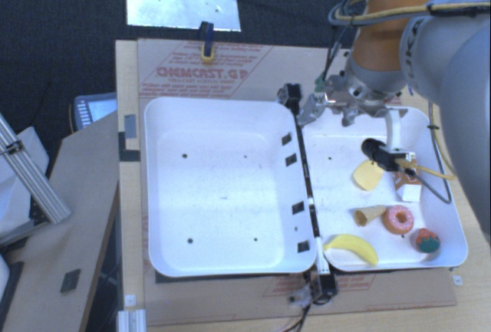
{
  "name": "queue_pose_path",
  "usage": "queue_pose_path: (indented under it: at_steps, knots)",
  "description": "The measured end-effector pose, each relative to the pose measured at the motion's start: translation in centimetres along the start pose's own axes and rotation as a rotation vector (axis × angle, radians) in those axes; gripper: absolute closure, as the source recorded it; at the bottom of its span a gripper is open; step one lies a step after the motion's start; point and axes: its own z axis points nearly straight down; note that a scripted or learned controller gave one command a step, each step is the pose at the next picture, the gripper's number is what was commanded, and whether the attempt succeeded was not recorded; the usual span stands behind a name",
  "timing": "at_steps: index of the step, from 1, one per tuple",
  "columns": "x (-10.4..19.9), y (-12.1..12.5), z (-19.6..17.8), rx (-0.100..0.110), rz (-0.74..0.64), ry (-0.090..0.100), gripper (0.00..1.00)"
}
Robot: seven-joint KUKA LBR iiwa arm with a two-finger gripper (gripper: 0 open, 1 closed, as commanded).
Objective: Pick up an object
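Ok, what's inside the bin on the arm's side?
A banana, a cone, a pink donut, a yellow slice, a red-and-green fruit and a small white block. The arm covers the bin's far corner; anything there is hidden.

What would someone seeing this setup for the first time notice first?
The grey arm with its orange band dominates the upper right, its end effector hanging over the far end of the right bin. Bright toy foods gather toward that bin's near end: a yellow banana, a pink doughnut and a red and green fruit.
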Motion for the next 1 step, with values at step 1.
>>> queue_pose_path:
  at_steps: [1]
  knots:
    - [4.93,2.65,0.69,0.005,0.001,-0.002,0.00]
